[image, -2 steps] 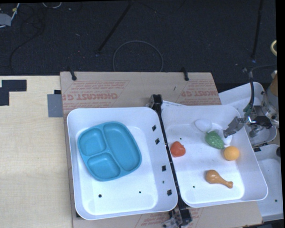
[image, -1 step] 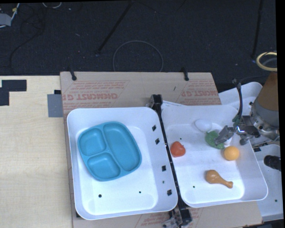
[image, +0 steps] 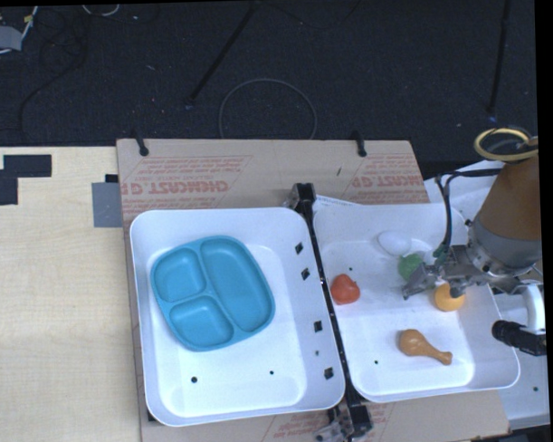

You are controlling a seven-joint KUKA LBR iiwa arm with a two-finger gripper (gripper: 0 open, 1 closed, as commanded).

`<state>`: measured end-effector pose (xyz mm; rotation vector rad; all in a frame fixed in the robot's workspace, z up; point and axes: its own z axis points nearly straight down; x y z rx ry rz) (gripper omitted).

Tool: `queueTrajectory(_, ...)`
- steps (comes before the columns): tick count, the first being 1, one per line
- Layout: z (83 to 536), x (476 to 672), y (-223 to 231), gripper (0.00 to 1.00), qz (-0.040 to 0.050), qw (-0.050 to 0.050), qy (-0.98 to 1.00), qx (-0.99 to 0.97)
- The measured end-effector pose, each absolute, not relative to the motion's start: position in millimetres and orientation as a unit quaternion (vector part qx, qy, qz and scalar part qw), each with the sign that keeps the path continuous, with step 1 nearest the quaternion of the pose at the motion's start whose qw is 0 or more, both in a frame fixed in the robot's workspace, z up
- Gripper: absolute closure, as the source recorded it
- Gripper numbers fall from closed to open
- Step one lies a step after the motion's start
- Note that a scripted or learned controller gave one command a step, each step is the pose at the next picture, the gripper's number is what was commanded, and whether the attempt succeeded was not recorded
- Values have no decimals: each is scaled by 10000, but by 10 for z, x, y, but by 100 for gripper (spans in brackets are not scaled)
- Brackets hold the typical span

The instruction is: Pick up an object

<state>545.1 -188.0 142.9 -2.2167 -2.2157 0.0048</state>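
Nearest the camera, the right bin (image: 499, 380) carries a tan pear- or drumstick-shaped toy (image: 422, 345) close to its near edge, lying on its side with the narrow end toward the right. Further in, a red-orange rounded object (image: 345, 288) sits against the bin's left edge, just beside the black divider clips (image: 316, 278) that join the two bins. A white rounded piece (image: 397, 243) lies toward the far edge, with a green object (image: 409, 265) just beside it on the near side. A yellow-orange object (image: 448, 297) rests near the right edge, directly at the gripper (image: 433, 283); whether its jaws are spread or closed cannot be told, and nothing is clearly seen between them. The arm (image: 511, 207), grey with an orange band, comes in over the bin's right edge and hides part of that side. Left bin (image: 174, 391) holds a blue three-compartment plate (image: 212, 290), set toward its left and far side, all compartments bare. Cardboard (image: 266, 175) under both bins shows red print, upside down and mirrored from this view, not legible with certainty. Pale wooden bench (image: 53, 314) to the left bears black and grey squares (image: 21, 175) near its far edge. Cables (image: 263, 107) loop over the dark floor beyond.
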Motion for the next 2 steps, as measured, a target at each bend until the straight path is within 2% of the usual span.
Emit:
queueTrajectory(1,1559,5461,-1896,100,8,15,-7061,-7081)
queueTrajectory(2,2170,5485,-1833,100,-11,-18,-7077,-7065)
